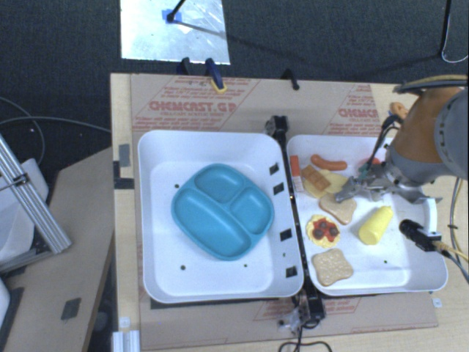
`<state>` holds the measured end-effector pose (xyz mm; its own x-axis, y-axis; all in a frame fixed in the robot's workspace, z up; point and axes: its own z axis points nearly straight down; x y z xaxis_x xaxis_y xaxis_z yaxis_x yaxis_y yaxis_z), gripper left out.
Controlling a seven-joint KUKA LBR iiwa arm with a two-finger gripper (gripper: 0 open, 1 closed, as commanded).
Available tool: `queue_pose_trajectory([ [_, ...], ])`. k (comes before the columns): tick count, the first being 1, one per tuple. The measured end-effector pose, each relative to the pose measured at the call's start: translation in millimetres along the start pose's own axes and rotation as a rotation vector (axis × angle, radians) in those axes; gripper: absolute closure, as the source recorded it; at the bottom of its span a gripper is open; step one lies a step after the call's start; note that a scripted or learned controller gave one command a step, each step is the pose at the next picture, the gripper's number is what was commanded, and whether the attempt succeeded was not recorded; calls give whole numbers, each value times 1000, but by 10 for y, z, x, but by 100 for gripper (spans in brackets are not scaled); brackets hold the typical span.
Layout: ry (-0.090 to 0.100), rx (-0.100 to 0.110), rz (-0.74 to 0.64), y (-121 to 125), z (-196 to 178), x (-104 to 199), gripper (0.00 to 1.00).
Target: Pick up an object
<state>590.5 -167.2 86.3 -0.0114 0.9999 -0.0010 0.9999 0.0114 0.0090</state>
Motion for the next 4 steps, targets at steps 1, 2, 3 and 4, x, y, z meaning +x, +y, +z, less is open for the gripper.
queue_pose_trajectory([
  [1, -1, 1, 15, -557, -19, -358, 0],
  [2, -2, -1, 13, -974, -24, -393, 0],
  [3, -1, -2, 10, -952, -132, -386, 100],
  [4, 2, 7, 2, -977, -458, 458, 100],
])
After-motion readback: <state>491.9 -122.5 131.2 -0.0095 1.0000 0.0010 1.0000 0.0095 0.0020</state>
